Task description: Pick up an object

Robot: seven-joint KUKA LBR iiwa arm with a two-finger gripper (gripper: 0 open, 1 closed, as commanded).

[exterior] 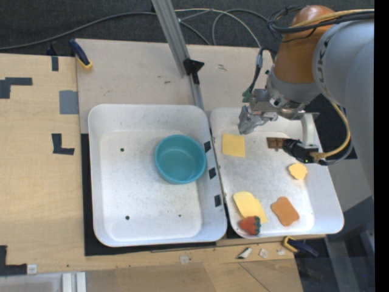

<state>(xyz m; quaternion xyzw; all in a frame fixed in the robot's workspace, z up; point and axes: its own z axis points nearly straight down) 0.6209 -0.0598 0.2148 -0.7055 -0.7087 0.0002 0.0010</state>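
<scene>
The grey KUKA arm (pixel 349 53) is reaching in from the right, its orange band (pixel 298 47) sitting bulbous above the wrist. The wrist is angling downward and to the left, carrying the two-finger gripper (pixel 248 124) low, its metal tips pointing down. Black and yellow cables are looping around the wrist and trailing off along the arm.

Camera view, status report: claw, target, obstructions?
Claw over right bin's far end, nothing seen between its fingers. Yellow square just beneath it. Nothing blocking.
</scene>
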